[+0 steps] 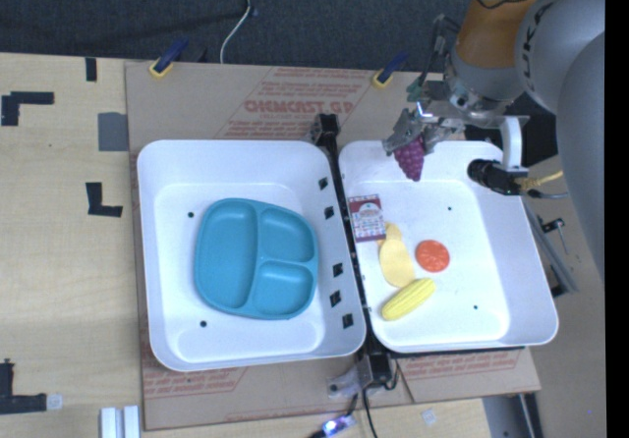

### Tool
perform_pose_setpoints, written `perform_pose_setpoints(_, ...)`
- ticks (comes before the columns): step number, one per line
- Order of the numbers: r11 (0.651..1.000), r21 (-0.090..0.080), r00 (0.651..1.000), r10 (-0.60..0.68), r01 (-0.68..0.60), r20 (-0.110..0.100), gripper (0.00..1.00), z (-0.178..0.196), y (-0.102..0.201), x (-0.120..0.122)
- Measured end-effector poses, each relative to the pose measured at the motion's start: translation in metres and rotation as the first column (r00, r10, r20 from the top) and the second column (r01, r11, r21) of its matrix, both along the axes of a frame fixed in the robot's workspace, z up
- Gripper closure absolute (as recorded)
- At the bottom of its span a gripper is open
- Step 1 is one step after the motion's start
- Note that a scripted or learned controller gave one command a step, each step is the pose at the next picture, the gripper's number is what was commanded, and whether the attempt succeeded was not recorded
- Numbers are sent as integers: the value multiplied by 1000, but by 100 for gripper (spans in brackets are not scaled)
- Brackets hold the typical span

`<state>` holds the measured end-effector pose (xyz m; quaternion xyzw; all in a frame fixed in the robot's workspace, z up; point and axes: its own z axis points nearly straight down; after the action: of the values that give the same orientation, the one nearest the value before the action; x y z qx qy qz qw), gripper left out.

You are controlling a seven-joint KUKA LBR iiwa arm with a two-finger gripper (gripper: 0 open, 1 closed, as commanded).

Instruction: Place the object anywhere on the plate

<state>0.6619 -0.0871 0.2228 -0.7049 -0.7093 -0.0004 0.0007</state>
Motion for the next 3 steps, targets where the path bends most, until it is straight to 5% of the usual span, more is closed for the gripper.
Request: perform_pose_setpoints(3, 1000, -1, 1000, -1, 1, -4, 100, -16, 158, -55)
